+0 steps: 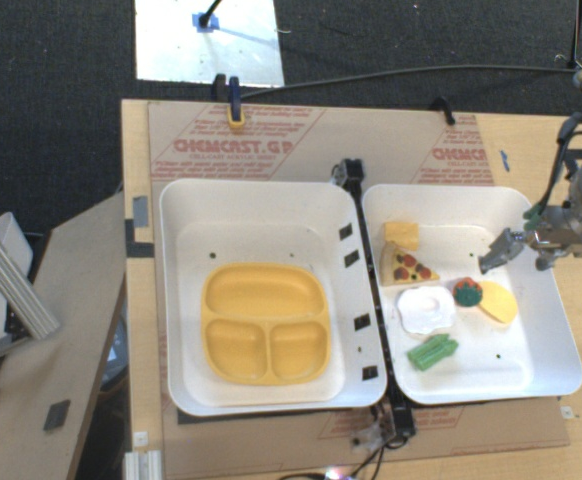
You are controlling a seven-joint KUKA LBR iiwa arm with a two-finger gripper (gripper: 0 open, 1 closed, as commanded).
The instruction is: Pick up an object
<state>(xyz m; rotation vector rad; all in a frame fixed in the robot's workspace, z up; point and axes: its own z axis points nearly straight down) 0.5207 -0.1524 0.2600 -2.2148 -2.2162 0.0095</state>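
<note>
From above, the gripper (pixel 501 251) reaches in from the right over the right bin (pixel 551 368); whether it is wide or narrow cannot be told — nothing visibly sits in it. Just below it lie a red-and-green toy (pixel 468 292) and a yellow wedge (pixel 499 304), touching each other. Further left sit a pizza slice (pixel 407 266), a yellow block (pixel 402 233), a white lid (pixel 426 310) and a green piece (pixel 432 351). The left bin (pixel 186 218) holds a yellow divided tray (pixel 266 322).

Robot lab: bench (pixel 301 138), bins (pixel 261 203)
</note>
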